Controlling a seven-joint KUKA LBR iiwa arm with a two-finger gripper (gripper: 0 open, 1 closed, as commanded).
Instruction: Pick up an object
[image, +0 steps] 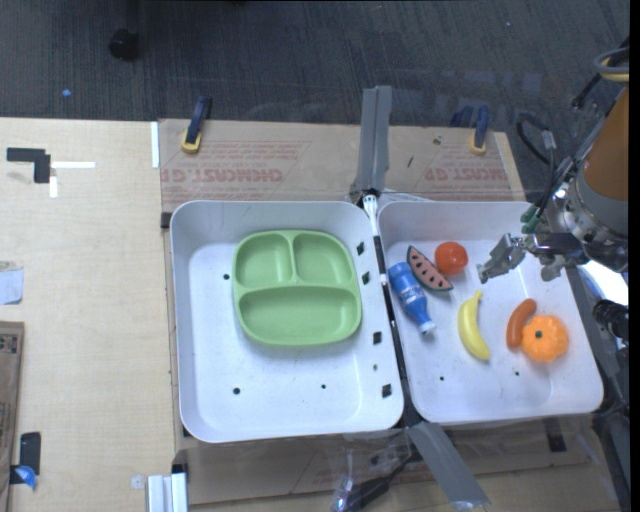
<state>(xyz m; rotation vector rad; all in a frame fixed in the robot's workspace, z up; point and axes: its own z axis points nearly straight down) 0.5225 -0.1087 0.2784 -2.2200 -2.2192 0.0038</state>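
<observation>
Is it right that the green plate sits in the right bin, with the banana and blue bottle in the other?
Not quite. The camera view shows the green plate in the left bin; the banana and blue bottle lie in the right one.

Right bin holds six small items, none lifted.
Bottle (411, 295): blue, white cap, lying flat near bin's left wall, cap toward front.
Melon slice (429, 270): red, dark rind, just beside bottle.
Tomato (451, 257): red, round, touching slice.
Banana (473, 327): yellow, lying mid-bin, curved.
Sausage (520, 322): orange-red, tilted, touching orange.
Orange (545, 338): round, green stem spot, near right wall.
</observation>
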